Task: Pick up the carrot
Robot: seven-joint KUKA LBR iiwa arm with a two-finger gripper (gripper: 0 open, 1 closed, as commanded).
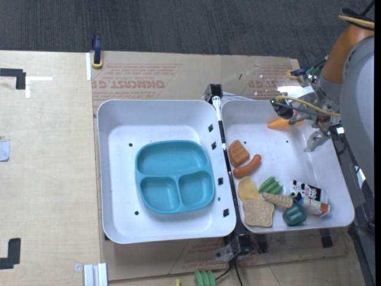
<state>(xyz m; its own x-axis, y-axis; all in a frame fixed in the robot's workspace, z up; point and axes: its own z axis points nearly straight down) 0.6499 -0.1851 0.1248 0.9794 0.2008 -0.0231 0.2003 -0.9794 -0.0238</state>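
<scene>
Nearest lies the bread slice [259, 213] in the right bin [297, 159], then the sausage [247, 165]. Farther back the carrot [277, 124] rests by the far wall, just beside my gripper [315, 139]. Whether that is spread or closed, I cannot tell. I judge this the approach: next I centre over the carrot.

Grey arm [364, 94] reaching in from the right, orange band [340, 51] up top — gripper [314, 140] tilted down-left

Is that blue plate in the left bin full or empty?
Empty. All three compartments of the blue plate show bare blue, with nothing lying in them. It sits flat in the left bin.
</scene>
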